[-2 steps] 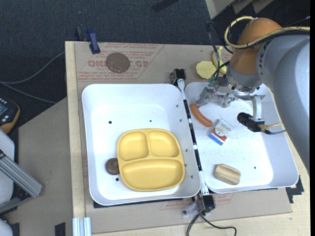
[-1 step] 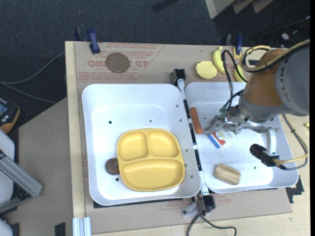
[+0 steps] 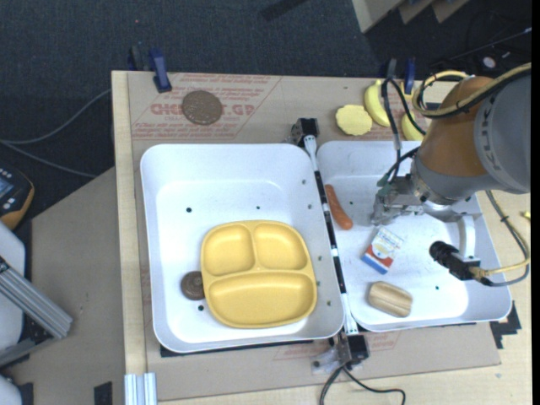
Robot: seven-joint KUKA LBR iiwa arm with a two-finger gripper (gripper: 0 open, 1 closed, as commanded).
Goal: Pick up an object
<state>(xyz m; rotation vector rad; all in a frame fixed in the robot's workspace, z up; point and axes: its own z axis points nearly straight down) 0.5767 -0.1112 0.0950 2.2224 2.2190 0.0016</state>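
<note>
Hand (image 3: 390, 212) hovers in right bin (image 3: 354, 163) — just above small carton (image 3: 384, 250).

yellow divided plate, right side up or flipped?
Right side up. The yellow divided plate lies flat in the left bin with its three compartments facing the camera, their raised dividers visible.

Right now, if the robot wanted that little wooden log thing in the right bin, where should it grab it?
Probably across the middle of the wooden block, coming straight down from above. It lies flat on the right bin floor, long side running left to right, so jaws closing over its narrow width should fit. There's free space around it; the small box sits apart from it.
</note>
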